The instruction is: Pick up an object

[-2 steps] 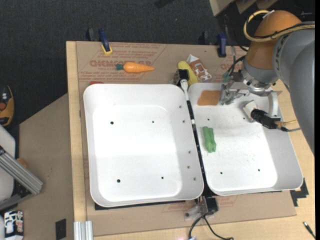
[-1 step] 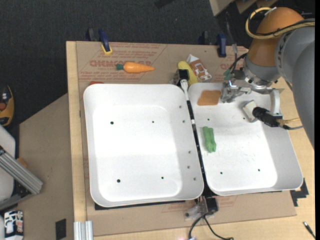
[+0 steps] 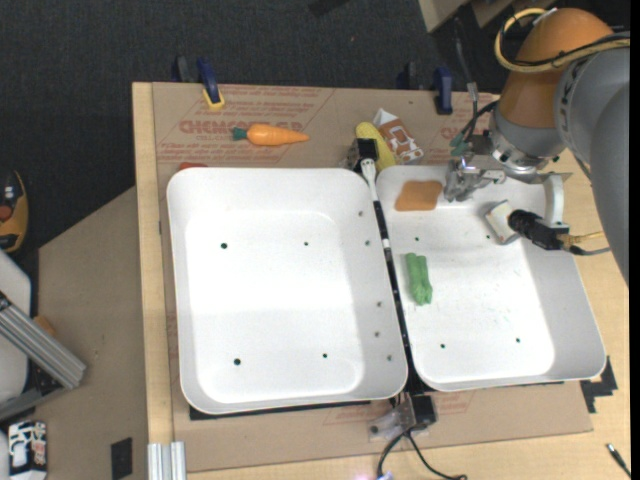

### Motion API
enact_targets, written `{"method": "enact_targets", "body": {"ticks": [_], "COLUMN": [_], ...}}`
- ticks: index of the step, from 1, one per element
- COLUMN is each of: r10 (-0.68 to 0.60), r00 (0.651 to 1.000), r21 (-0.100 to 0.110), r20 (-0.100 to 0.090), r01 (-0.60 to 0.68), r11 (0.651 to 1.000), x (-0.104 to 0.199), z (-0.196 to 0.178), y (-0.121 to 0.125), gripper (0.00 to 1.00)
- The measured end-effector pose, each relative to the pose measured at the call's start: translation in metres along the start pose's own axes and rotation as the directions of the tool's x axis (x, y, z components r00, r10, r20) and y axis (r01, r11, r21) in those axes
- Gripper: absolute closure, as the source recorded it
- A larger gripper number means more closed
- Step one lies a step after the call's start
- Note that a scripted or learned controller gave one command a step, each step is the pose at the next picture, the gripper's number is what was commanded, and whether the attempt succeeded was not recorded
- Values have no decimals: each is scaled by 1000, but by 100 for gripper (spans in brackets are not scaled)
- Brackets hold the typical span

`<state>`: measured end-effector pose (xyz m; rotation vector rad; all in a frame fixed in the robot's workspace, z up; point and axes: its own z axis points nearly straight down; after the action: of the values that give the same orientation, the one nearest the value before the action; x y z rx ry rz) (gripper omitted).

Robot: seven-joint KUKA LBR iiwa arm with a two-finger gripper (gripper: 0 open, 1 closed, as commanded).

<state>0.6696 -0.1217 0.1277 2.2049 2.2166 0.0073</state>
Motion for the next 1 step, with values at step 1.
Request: {"method": "enact_targets", "body": {"ticks": [1], "r10": [14], "r00": [1000], "r21": [5], "r20": [2], "r01": [-14], "r11": [1000], "x": [-111], "z": [-73], "y": [-3], "gripper": [100]}}
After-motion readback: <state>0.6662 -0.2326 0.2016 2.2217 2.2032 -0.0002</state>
